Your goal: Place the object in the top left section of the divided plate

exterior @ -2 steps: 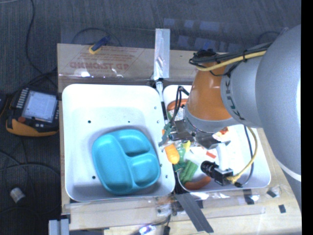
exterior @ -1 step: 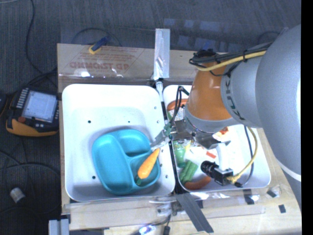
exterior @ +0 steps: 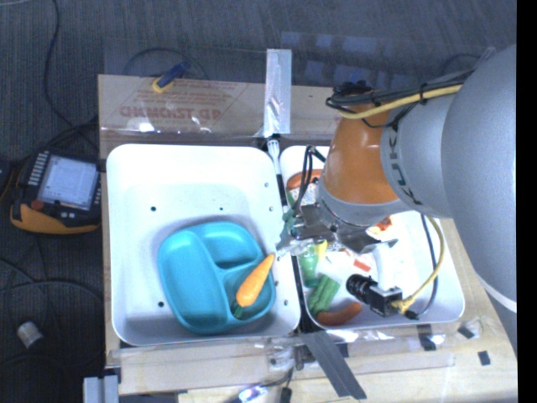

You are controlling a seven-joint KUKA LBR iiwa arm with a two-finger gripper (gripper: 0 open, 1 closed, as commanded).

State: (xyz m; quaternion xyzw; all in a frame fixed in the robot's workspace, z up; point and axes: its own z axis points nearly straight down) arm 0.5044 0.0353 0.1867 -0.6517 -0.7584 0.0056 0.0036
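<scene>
Hovering over inner edge of right bin (exterior: 449, 305), hand (exterior: 304, 235) sits low beside divider between bins; wrist bulk hides its tip, so opening and any load cannot be told. Carrot (exterior: 254, 281), smooth tapered orange toy with green stub, lies tilted in blue divided plate (exterior: 189, 280), across ridge at plate's lower right, not yet in top left section. Plate: glossy plastic, rounded compartments, resting in left bin (exterior: 168, 183). Green and red toy vegetables (exterior: 329, 299) clutter right bin. Tabletop (exterior: 185, 107) looks like plain board.
</scene>
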